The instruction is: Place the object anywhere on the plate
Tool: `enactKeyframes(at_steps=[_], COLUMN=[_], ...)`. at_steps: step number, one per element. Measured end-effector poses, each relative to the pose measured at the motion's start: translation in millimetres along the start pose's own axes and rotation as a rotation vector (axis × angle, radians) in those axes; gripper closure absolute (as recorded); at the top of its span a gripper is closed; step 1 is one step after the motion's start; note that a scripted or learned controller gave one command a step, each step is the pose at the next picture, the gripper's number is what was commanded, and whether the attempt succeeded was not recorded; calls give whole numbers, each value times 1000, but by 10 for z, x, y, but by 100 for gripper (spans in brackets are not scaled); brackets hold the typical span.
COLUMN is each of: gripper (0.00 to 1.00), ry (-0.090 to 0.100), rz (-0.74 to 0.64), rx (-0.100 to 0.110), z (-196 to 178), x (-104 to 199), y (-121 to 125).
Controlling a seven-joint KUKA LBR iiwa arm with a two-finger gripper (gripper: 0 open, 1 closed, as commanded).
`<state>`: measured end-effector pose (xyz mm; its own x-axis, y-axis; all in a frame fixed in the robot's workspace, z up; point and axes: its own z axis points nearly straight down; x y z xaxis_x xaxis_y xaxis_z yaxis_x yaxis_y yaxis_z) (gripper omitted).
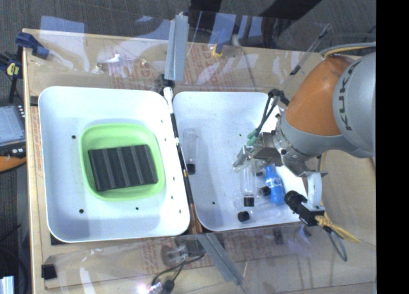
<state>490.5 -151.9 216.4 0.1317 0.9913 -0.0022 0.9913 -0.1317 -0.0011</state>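
The gripper (pixel 250 158) hangs low in the right white bin (pixel 211 120), just beside a small blue object (pixel 273 184). The green square plate (pixel 121 134) lies well left, in the other bin.

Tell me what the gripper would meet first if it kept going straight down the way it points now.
Probably the clear plastic tube lying on the right white bin's floor, just under the gripper; depth is unclear from above.

Bin divider (pixel 176 152) stands before green plate (pixel 121 162)
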Motion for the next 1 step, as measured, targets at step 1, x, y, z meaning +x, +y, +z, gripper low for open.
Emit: enactKeyframes(at_steps=[1], gripper=[0], ry=[0], rz=[0], rx=[0], z=[0], x=[0], y=[0])
